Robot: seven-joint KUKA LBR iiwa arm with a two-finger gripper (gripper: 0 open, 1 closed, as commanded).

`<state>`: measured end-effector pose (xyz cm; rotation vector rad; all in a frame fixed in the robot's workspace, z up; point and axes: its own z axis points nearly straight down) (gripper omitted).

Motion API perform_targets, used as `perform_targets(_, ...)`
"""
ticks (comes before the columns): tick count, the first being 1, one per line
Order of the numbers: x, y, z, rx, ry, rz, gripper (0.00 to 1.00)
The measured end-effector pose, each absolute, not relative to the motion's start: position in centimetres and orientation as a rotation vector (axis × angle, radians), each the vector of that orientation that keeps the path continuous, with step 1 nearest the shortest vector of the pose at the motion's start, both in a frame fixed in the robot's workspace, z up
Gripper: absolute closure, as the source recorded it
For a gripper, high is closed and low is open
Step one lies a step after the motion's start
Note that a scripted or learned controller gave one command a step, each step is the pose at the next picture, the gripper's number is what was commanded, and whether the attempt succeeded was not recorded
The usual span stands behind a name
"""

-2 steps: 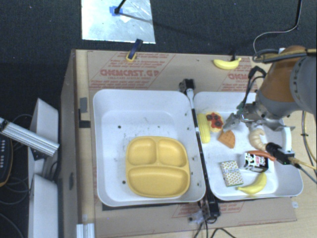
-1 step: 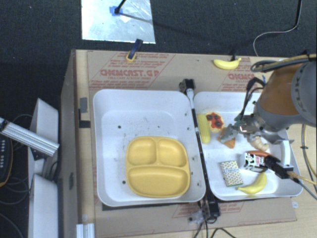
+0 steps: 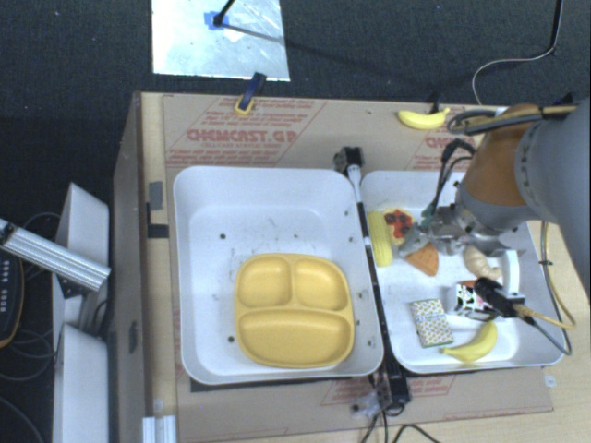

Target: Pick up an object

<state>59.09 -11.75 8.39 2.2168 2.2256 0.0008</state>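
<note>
**Arm Hovers Over Crowded Bin, Orange Wedge Closest**

An orange wedge [image 3: 425,262] lies near the middle of the right bin [image 3: 531,363], just below and slightly right of the gripper [image 3: 417,235], whose tips sit low over the toys; whether they are open or shut cannot be told. The wedge's point aims down the picture. A red piece [image 3: 398,221] and a yellow corn cob [image 3: 379,238] lie just left of the tips. Farther off rest a patterned block [image 3: 430,321] and a banana [image 3: 473,344]. The left bin [image 3: 199,210] holds a yellow divided plate [image 3: 294,309].
</note>
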Motion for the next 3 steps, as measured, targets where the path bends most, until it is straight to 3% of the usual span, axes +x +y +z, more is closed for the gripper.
perform_targets(1, 59.3, -11.8, 9.6, 2.212, 2.225, 0.007, 1.0)
perform_targets(2, 59.3, -11.8, 9.6, 2.212, 2.225, 0.007, 0.0)
perform_targets(3, 54.5, -11.9, 8.4, 2.22, 2.223, 0.0, 0.0)
